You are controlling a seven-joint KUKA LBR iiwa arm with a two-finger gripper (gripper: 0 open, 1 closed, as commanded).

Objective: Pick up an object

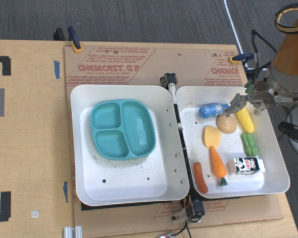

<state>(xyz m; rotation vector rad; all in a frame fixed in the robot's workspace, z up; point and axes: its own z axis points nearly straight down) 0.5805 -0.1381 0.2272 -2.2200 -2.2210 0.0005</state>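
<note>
Toys lie crowded in the right bin (275,180), and the gripper (237,104) hangs over its far edge, reaching in from the right. Just below its tip sits a round tan potato (227,123); whether they touch is unclear, and nothing is visibly held. How far the jaws stand apart cannot be made out from this slant. A blue bottle (212,110) lies just beside the tip toward the bins' shared wall, its long axis along the far edge. A yellow corn cob (245,120) lies against the potato's right side, pointing toward the near edge, with a green vegetable (249,144) continuing that line. Nearer still are a yellow wedge (211,136), an orange carrot (218,164) pointing at the near edge, a red sausage (200,177) by the shared wall, and a black-and-white carton (248,165). The left bin (87,182) holds a teal divided plate (123,129).
</note>
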